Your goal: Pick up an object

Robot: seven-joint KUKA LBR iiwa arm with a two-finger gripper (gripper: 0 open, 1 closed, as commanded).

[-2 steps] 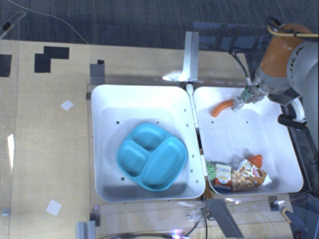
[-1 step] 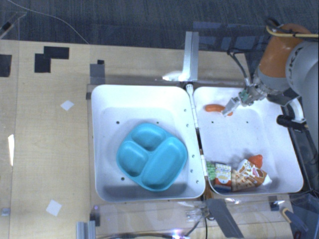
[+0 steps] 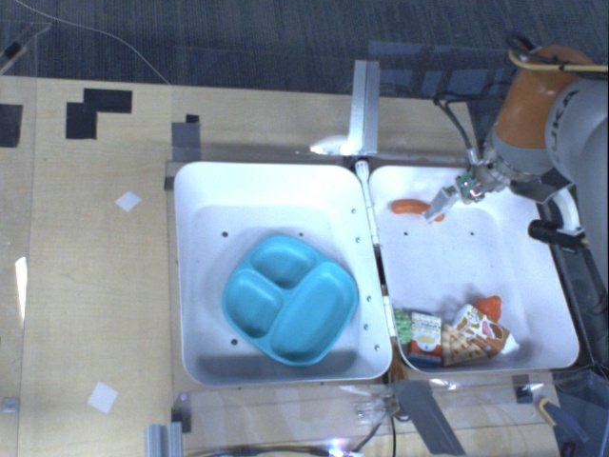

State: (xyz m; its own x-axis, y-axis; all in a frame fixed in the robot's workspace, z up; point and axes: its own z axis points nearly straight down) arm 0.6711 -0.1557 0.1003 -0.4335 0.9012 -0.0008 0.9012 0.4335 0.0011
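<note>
White plastic, the right bin point(image 3: 533, 265) is the landmark: the grey arm point(image 3: 557, 127) leans over its far right corner, and snack packets point(image 3: 457, 336) crowd its near wall. The gripper point(image 3: 447, 201) hangs just beside a small orange object point(image 3: 411, 207) by the far wall. Nothing is lifted yet, I judge; whether the pincer is wide or narrow I cannot tell.

I see the tan table point(image 3: 86, 284) with black patches point(image 3: 95, 110) near its far left, two pale square tags point(image 3: 127, 200) on its left side, and dark carpet point(image 3: 238, 17) beyond it.
</note>
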